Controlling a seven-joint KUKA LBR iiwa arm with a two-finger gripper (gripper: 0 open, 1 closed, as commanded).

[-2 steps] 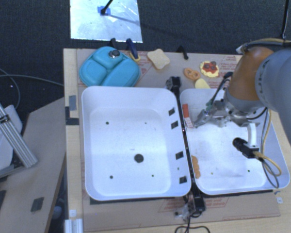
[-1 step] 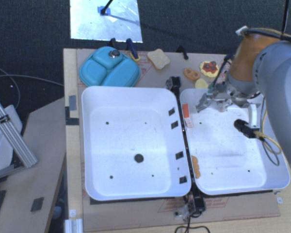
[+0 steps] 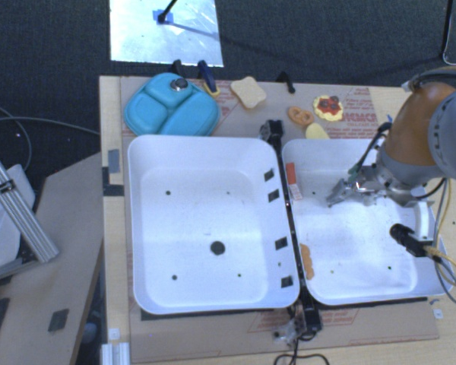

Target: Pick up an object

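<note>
- Far left of my gripper, a blue divided plate (image 3: 172,106) sits behind the left bin (image 3: 148,158).
- A dark round disc (image 3: 217,248) lies in that bin.
- An orange strip (image 3: 292,179) lies just left of the gripper.
- The gripper (image 3: 336,197) hovers over the right bin (image 3: 365,295); grip: I cannot tell.
- A tan piece (image 3: 306,261) lies below-left.

Bench, two white bins side by side. Left bin (image 3: 205,226): small dark round object (image 3: 217,248) near its middle. Right bin (image 3: 349,280): red-orange stick (image 3: 292,179) and tan piece (image 3: 306,261) along its left wall; gripper (image 3: 339,197) low over its upper part. Behind the bins: blue tray (image 3: 172,106), toast slice (image 3: 248,92), pretzel (image 3: 300,115), decorated biscuit (image 3: 328,107), yellow piece (image 3: 316,131).
</note>
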